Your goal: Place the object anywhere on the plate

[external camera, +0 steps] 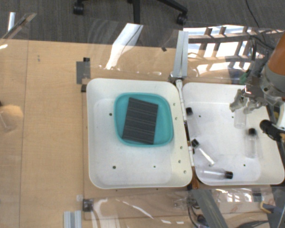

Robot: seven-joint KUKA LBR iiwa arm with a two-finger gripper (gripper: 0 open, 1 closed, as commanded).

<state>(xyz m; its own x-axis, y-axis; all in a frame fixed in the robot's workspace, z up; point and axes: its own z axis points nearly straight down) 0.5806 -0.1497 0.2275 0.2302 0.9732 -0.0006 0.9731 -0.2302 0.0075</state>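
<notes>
camera view shows the end effector [247, 103] over the right bin [218, 94]; i cannot tell its state. the dark ribbed object [141, 120] lies on the teal plate [166, 127], toward 9 o'clock, long axis 12-to-6.

two bins are sitting side by side on the bench [38, 127]. in the left bin [99, 170] a plate [167, 122] is lying toward the back, and a ridged block [141, 120] is resting on it. in the right bin [218, 103] several vials are lying: one [214, 174] along the front wall, another [201, 151] just behind it near the left wall. the gripper [244, 103] is hanging over this bin's back right part.
</notes>
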